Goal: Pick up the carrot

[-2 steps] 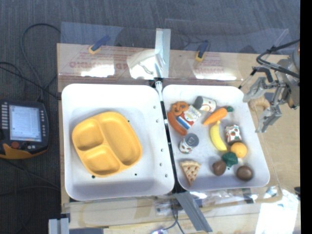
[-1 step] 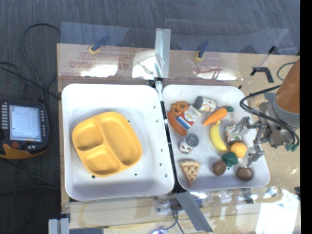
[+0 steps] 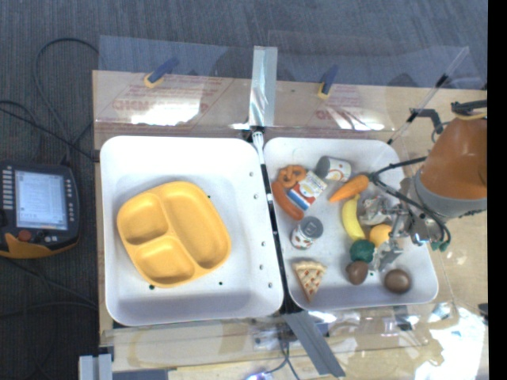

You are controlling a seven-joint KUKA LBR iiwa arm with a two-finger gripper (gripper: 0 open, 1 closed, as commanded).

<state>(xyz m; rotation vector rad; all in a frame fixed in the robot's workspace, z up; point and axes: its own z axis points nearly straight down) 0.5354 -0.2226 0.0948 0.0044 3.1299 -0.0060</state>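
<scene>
- Metal-grey two-finger gripper hangs low over the right-hand shallow white plastic bin; tangled cabling about the tool obscures it, and whether it is open or closed cannot be told. Nothing is seen held.
- Directly at the gripper: a small round yellow-orange toy fruit, with a dark green round toy just to the camera-left of the tool and two brown rounded toys just below it.
- Just beside these, on the side away from the arm, lies a yellow plastic banana.
- Task item: the small orange tapered toy carrot lies up and camera-left of the gripper, beyond the banana, tilted, its thick end toward the arm. It is near but apart from the tool.
- Handling judgement: the carrot looks like light, stiff, smooth plastic, likely to slip or roll. Best taken across its thicker middle, with fingers square to its long axis. The banana and a pale cylindrical can crowd it closely.
- Farther out: a slice-of-pizza toy, a grey-lidded small jar, and a red-orange sausage-like toy.
- Farthest: the left-hand white bin, carrying a yellow three-compartment plastic tray.
</scene>
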